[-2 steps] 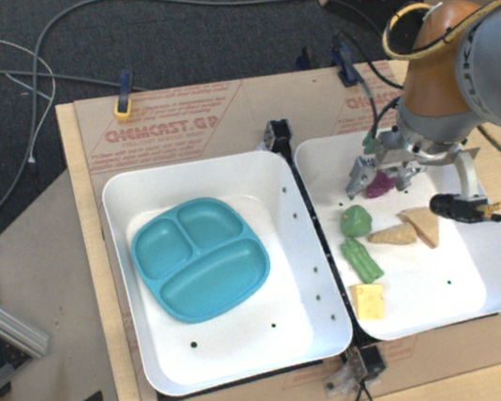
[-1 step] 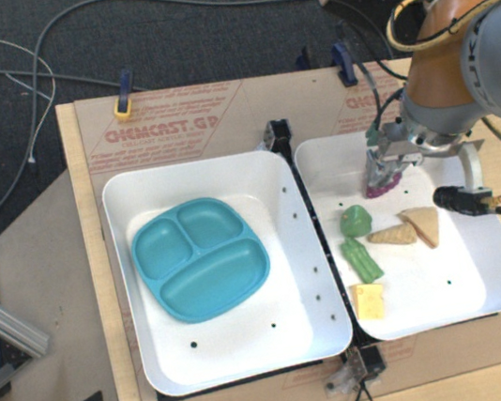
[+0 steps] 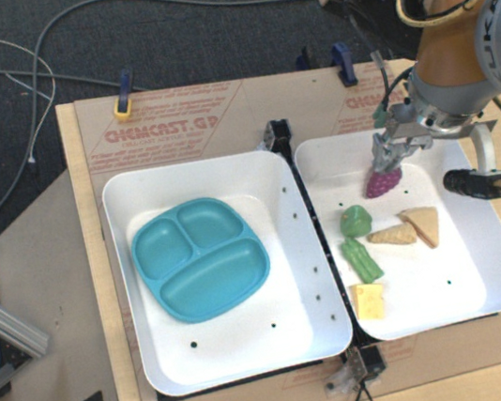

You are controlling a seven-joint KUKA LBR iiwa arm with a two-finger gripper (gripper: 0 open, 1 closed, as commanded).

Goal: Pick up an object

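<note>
While the gripper [image 3: 387, 160] hangs low over the right bin [image 3: 492, 278], I cannot tell its state. It touches the purple grapes [image 3: 382, 184] at the far side. A blue plate [image 3: 201, 257] sits in the left bin [image 3: 152, 349].

The tool [image 3: 387, 162] sits over a purple piece [image 3: 383, 183] in the right bin [image 3: 492, 278] — a teal plate [image 3: 201, 257] fills the left bin [image 3: 151, 345].
</note>
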